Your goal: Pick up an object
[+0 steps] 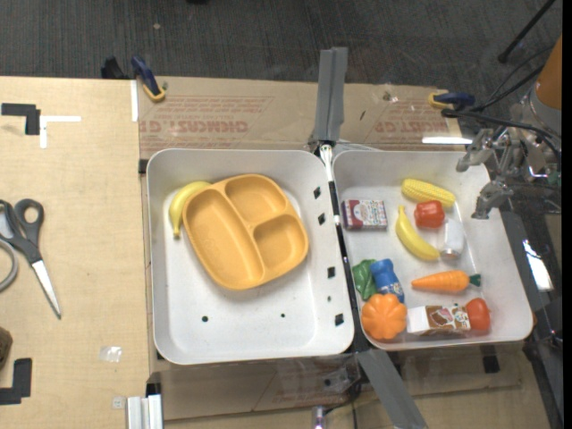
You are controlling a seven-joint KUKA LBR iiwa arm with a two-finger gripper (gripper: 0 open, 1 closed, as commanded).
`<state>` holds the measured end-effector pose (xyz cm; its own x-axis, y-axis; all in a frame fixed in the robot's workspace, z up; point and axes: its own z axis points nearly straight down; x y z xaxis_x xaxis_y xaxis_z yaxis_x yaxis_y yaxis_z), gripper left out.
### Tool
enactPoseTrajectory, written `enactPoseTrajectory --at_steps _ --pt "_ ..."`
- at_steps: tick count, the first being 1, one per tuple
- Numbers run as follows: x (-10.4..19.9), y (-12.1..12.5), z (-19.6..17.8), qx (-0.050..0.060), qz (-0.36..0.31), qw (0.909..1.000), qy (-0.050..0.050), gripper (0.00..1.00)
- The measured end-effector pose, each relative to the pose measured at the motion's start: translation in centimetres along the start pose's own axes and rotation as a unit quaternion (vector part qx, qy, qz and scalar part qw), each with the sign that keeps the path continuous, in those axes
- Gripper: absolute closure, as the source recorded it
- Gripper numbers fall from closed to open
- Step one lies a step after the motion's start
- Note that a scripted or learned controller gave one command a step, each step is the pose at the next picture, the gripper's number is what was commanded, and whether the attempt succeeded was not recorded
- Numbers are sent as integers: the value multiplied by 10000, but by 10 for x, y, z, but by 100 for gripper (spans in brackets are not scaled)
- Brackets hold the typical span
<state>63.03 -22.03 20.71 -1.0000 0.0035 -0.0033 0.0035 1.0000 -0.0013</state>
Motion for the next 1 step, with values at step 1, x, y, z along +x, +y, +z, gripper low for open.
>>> enactPoseTrajectory --at_steps 1 --pt "-20 19 113 0 -228 9997 -13 0"
